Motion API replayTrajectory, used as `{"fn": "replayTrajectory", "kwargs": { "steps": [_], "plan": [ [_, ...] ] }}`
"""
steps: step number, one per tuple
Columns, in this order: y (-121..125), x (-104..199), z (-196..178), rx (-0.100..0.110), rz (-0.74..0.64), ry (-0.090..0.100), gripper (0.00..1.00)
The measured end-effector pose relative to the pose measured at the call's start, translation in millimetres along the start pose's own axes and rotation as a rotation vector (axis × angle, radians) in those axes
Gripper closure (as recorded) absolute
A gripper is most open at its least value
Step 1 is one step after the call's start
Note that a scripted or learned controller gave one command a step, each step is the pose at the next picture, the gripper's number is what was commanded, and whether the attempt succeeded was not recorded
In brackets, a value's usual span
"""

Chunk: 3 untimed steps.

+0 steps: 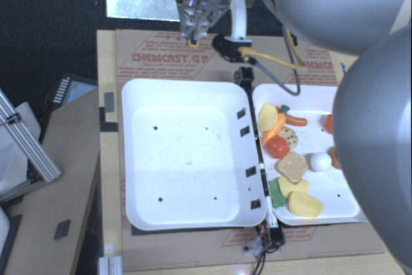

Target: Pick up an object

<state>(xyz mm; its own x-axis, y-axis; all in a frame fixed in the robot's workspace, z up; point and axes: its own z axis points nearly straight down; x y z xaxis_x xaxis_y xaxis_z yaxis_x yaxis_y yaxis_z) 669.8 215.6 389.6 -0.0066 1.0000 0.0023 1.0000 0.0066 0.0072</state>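
Toy food pieces (291, 167) lie piled in the right bin (344, 206). The claw (194, 42) hovers well apart, beyond the left bin (187, 151). Its fingers look nearly closed, pinching something small and yellow (193, 44).

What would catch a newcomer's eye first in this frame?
The huge grey arm looms over the top right and hides part of the right bin. Next, bright toy food clusters in that bin: a red tomato, a white ball and yellow pieces. The gripper hangs above the cardboard beyond the left bin.

"CHEMCAST GP" in red on brown board (168, 56), repeated
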Motion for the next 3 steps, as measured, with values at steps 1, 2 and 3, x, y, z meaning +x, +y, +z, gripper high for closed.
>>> {"fn": "replayTrajectory", "kwargs": {
  "steps": [1, 2, 3],
  "plan": [
    [-26, -7, -111, -0.002, 0.001, 0.001, 1.0],
    [-50, 20, 72, 0.02, 0.001, -0.005, 1.0],
    [-68, 3, -55, -0.003, 0.002, 0.002, 1.0]
  ]
}}
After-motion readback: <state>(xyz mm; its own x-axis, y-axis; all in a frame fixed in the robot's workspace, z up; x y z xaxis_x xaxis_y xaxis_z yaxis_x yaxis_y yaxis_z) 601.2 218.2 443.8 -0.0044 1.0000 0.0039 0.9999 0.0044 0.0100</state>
